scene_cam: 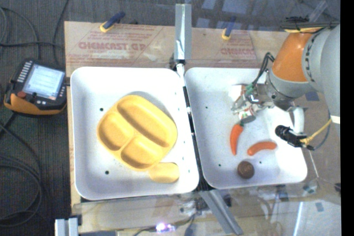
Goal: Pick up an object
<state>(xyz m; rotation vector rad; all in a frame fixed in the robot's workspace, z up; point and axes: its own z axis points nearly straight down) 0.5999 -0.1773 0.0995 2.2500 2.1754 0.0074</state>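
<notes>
camera view, orange carrot (236,138) just below pincer (246,109)

grey arm (332,63) with orange band, black connector and yellow cable (316,132) near the wrist

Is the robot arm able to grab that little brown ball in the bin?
Probably yes. The brown ball sits alone near the front of the right bin, nothing on top of it. The gripper hangs over the same bin, with only the orange carrot lying between.
</notes>
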